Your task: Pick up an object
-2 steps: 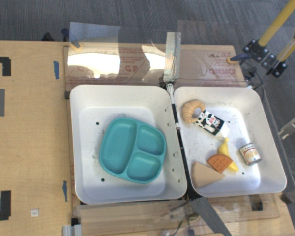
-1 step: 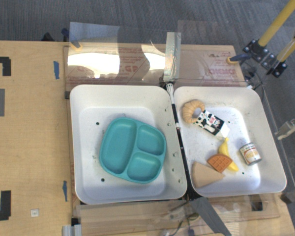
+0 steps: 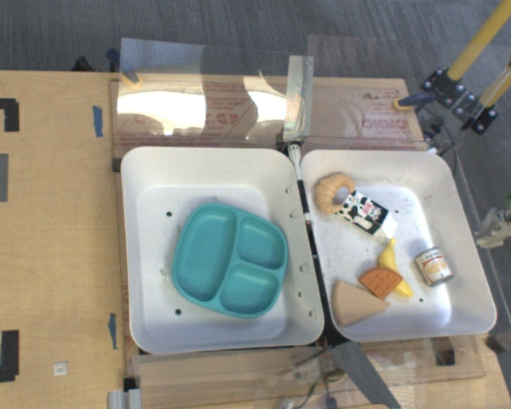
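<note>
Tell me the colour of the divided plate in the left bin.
Teal, plain all over; the divided plate shows clearly in the camera view.

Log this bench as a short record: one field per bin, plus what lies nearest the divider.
left bin: teal divided plate
right bin: pretzel, black-and-white carton, small can, waffle piece, yellow piece, tan wedge
nearest divider: pretzel and tan wedge
</note>
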Controlling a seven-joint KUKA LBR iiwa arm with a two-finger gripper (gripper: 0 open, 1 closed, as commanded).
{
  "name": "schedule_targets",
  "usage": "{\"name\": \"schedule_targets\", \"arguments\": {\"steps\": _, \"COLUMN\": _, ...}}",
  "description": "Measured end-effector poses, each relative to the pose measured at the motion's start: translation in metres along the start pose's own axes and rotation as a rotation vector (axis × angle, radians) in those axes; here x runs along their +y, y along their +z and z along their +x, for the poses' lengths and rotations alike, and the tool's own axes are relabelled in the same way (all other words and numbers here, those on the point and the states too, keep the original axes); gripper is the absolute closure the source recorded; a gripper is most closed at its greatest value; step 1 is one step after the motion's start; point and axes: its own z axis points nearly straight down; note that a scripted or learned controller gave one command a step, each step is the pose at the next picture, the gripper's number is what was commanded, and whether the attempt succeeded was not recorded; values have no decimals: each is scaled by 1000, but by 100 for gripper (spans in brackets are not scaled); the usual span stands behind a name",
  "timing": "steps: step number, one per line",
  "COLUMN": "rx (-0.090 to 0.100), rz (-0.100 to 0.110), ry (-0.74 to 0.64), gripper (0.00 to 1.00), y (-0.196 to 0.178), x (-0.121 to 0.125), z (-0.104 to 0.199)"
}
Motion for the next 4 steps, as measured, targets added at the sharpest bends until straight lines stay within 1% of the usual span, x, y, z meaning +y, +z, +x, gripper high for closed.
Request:
{"name": "schedule_targets", "arguments": {"steps": 1, "rx": 1, "rz": 3, "ry": 442, "gripper": 100, "y": 35, "x": -1, "z": 3}}
{"name": "schedule_targets", "arguments": {"steps": 2, "rx": -3, "rz": -5, "ry": 92, "gripper": 100, "y": 1, "x": 47, "z": 25}}
{"name": "schedule_targets", "arguments": {"steps": 3, "rx": -3, "rz": -7, "ry": -172, "gripper": 100, "y": -42, "x": 65, "z": 16}}
{"name": "schedule_targets", "arguments": {"steps": 4, "rx": -3, "rz": -7, "ry": 55, "gripper": 100, "y": -97, "x": 88, "z": 7}}
